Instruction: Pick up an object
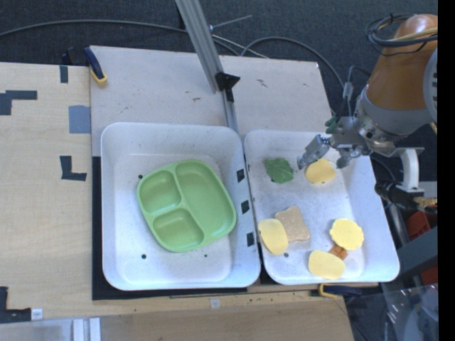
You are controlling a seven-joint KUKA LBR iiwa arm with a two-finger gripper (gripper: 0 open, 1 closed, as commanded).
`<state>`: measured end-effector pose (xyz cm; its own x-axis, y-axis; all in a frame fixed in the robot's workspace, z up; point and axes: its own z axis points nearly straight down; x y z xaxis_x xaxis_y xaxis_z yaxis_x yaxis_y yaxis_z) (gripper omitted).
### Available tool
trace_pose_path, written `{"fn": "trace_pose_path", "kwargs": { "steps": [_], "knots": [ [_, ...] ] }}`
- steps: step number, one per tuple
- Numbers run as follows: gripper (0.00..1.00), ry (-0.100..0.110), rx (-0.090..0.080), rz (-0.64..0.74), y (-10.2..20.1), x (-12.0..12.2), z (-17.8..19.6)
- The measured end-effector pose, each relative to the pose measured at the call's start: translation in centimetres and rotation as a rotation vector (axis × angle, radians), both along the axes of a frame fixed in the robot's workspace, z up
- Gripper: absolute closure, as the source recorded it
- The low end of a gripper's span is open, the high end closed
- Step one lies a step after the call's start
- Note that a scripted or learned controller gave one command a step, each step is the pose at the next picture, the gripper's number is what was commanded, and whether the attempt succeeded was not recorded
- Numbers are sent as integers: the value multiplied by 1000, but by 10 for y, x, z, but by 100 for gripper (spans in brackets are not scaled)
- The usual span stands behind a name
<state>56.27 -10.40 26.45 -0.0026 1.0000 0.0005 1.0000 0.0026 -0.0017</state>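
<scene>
Gripper [328, 156] hovering open over the right bin [377, 212], nothing between its fingers.

You see the arm [402, 69] reaching in from the right, its fingers spread above a yellow piece [320, 172] near the bin's far side, with a green leafy piece [279, 170] just beside it to the left. Nearer you lie a tan bread slice [293, 224] touching a yellow round [273, 236], and two more yellow pieces [346, 234] at the front right. The left bin [121, 261] holds a green divided plate [186, 204].
</scene>
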Motion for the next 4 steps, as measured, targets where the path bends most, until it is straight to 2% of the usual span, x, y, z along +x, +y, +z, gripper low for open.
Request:
{"fn": "trace_pose_path", "kwargs": {
  "steps": [1,2,4],
  "knots": [
    [0,0,0,0,0,0,0],
    [0,4,-1,-1,3,0,-43],
    [0,7,0,-2,-13,-14,-158]
  ]
}}
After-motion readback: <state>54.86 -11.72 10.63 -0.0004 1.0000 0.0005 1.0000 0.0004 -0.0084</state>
